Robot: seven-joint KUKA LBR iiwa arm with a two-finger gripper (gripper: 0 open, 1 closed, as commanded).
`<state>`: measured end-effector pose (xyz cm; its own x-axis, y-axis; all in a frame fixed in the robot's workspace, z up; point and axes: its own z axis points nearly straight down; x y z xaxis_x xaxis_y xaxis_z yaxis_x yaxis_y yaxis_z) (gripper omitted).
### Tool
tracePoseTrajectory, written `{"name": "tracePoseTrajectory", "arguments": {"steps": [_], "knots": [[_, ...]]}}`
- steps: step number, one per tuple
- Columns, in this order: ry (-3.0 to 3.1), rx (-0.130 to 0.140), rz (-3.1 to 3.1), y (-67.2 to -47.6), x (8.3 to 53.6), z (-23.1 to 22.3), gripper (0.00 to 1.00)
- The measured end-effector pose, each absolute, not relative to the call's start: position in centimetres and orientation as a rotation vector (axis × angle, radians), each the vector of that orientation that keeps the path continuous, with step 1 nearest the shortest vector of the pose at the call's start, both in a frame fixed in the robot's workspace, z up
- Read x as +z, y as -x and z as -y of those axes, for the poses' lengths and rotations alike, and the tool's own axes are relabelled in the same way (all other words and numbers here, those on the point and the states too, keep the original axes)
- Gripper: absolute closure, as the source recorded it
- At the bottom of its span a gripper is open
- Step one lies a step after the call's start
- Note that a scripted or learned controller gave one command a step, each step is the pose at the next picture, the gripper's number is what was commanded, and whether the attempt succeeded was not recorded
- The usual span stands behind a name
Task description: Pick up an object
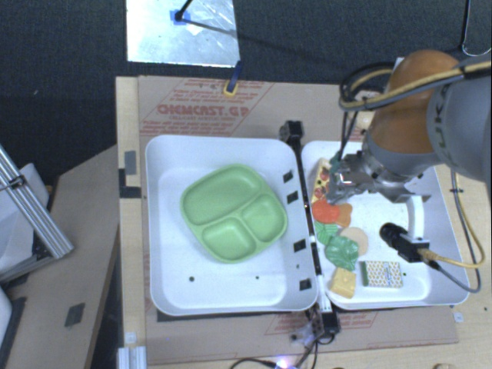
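gripper [336, 179] sits low over the far-left part of the right bin [442, 271], just above a red-orange piece [332, 212]; can't tell how far open it is, and no item can be seen in its grasp. Nearer along that bin's left side: green crumpled item [338, 248], tan disc [359, 239] touching its right, yellow block [344, 283] at the near-left corner, patterned pad [382, 274] just right of it. Left bin [165, 206] holds a green divided plate [234, 212], well apart from the gripper
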<state>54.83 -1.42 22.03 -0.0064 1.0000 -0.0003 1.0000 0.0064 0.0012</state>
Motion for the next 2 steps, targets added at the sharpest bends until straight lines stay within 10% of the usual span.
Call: {"name": "tracePoseTrajectory", "arguments": {"steps": [2], "knots": [[-2.212,0.003,-2.229,-56.3,22.9,0.5,1.00]]}}
